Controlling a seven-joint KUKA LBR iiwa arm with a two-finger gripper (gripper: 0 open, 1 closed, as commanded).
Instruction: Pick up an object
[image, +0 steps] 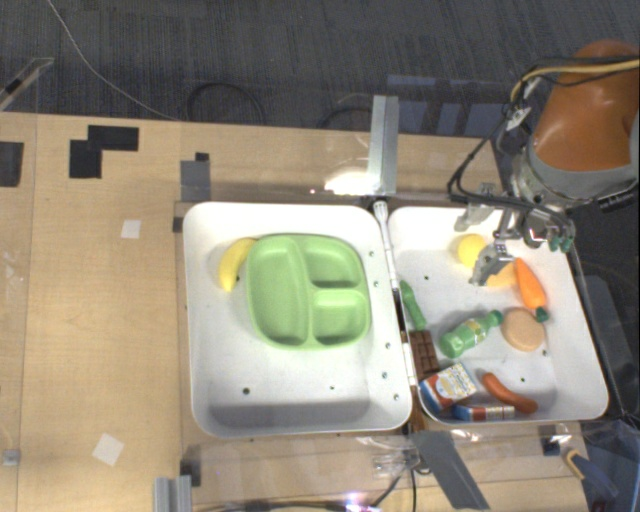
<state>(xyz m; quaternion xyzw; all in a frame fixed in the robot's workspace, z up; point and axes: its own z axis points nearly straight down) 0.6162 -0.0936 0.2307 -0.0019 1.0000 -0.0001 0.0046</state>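
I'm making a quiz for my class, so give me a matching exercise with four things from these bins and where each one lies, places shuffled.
Things:
1. yellow curved banana
2. orange carrot with green top
3. green plastic bottle
4. red-brown sausage

Places:
A. near the front edge of the right bin
B. left bin, against the left side of the green divided tray
C. middle of the right bin, lying on its side
D. right bin, just right of the tool

Pairs: 1-B, 2-D, 3-C, 4-A
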